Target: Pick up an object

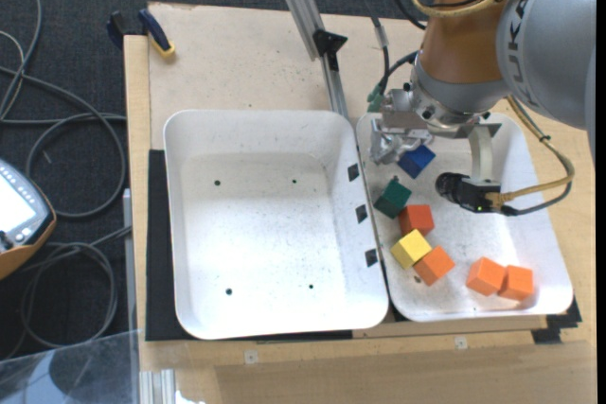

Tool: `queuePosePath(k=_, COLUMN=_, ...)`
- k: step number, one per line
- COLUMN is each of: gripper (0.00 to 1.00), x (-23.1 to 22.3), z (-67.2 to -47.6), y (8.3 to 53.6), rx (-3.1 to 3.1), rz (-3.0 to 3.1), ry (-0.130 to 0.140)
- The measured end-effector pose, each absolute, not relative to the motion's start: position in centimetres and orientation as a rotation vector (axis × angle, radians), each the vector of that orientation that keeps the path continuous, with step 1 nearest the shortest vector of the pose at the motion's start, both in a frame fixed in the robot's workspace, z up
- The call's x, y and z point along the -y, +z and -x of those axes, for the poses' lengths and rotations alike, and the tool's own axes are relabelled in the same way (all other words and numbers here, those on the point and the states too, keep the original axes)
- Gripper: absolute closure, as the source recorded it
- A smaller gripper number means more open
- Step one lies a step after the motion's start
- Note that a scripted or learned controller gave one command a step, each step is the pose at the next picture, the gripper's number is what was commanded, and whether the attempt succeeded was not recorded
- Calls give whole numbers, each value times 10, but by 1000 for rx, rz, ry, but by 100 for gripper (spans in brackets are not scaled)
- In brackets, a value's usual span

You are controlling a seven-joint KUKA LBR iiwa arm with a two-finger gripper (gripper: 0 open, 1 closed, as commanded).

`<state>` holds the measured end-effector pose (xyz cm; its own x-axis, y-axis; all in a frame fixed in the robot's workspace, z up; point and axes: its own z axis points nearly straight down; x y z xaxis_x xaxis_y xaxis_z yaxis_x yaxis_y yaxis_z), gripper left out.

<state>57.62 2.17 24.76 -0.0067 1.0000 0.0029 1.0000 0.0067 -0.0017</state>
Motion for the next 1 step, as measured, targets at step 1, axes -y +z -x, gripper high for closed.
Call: queuePosePath(k=1, gripper=100, x=-70, z=-581, y=253, rx=2229, rz=2214, ry=-5)
